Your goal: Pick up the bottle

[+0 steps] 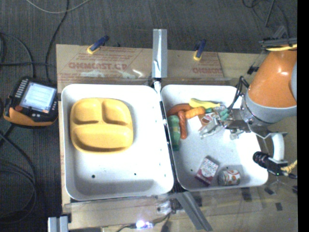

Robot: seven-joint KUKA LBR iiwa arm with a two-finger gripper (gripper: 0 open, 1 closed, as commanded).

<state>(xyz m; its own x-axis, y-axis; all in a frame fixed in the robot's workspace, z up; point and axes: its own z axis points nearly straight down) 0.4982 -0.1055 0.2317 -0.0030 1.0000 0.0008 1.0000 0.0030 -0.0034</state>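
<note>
Where the tool (212,124) hovers, carrots (186,114) and banana (205,103) crowd it.

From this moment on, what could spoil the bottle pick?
1. The end effector hangs over a tight cluster, so it might catch the orange toy or yellow piece.
2. The green bottle lies flat against the right bin's wall, leaving little room on that side.
</note>
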